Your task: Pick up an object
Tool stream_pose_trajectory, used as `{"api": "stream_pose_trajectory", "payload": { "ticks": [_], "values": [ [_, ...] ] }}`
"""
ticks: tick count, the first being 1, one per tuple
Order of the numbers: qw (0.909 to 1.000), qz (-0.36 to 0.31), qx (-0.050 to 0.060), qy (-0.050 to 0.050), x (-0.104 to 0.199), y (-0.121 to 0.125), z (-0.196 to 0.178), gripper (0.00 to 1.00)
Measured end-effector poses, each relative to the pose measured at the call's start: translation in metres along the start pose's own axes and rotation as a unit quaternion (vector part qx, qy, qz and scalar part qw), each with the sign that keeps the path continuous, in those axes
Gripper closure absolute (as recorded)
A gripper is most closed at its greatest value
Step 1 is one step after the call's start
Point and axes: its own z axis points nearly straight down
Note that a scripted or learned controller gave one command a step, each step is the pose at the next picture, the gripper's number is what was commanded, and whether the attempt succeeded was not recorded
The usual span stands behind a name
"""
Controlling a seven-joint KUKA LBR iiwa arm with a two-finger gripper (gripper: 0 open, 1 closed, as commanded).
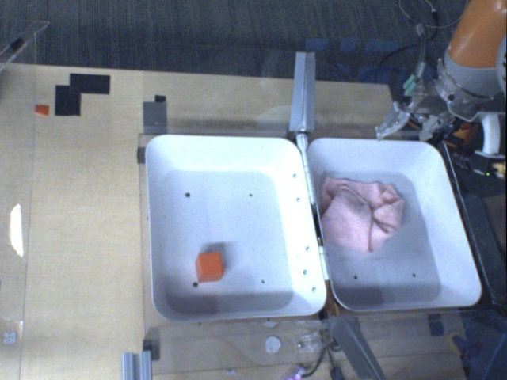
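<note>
orange block (pixel 210 267) in left bin (pixel 166 212), well apart from gripper (pixel 408 121).

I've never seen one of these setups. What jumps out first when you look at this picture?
Two white bins sit side by side on the bench. The left bin has a small orange block near its front, and the right bin holds a crumpled pink cloth in its middle. At the top right, the arm's orange band catches the eye, with the claw poised over the right bin's far edge.
</note>
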Motion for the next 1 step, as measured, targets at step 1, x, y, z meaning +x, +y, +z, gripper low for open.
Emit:
{"api": "stream_pose_trajectory", "payload": {
  "ticks": [1],
  "values": [
    [1.0000, 0.000, 0.000, 0.000, 0.0000, 0.0000, -0.0001, 0.00]
  ]
}}
